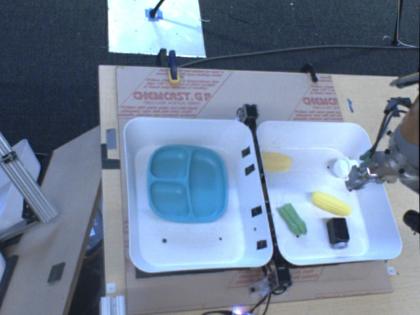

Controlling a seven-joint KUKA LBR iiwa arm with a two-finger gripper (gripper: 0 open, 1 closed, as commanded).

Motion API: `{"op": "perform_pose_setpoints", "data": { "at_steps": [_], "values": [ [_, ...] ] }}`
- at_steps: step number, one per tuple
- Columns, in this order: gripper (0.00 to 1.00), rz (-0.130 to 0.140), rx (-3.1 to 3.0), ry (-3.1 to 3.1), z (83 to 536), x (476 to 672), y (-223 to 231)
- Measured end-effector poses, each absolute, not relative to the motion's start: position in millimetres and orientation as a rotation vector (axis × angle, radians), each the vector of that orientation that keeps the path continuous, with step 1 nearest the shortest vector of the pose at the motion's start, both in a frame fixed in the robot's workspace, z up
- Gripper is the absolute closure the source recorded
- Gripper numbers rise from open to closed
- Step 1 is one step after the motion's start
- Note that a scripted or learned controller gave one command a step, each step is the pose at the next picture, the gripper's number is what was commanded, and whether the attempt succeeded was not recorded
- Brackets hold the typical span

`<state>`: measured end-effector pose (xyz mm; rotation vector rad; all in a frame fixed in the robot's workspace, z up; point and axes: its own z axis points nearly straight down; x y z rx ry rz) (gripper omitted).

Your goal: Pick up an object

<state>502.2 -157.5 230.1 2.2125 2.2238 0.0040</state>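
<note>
Gripper (357,177) hangs over the right bin (377,241), close to its right wall, and from up here we honestly cannot tell whether it is spread or closed, or whether anything is caught in it. Just beside it sits a small white round object (340,168), the nearest candidate. Below lies a yellow corn cob (331,203), then a black block (337,231), a green pod (293,219) and a pale yellow piece (276,162) near the divider. All five rest on the bin floor, so we judge the pick not yet made: reach begun, grasp and lift still ahead. Over in the left bin (141,241) sits a blue divided plate (188,183). On the board (216,97) under the bins we read red lettering, "CHEMCAST GP", repeated at the right but partly hidden.
</note>
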Motion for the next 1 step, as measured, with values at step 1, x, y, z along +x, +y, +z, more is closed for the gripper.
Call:
{"op": "perform_pose_setpoints", "data": {
  "at_steps": [1],
  "values": [
    [1.00,0.003,2.210,2.229,224.9,523.8,-119.2]
  ]
}}
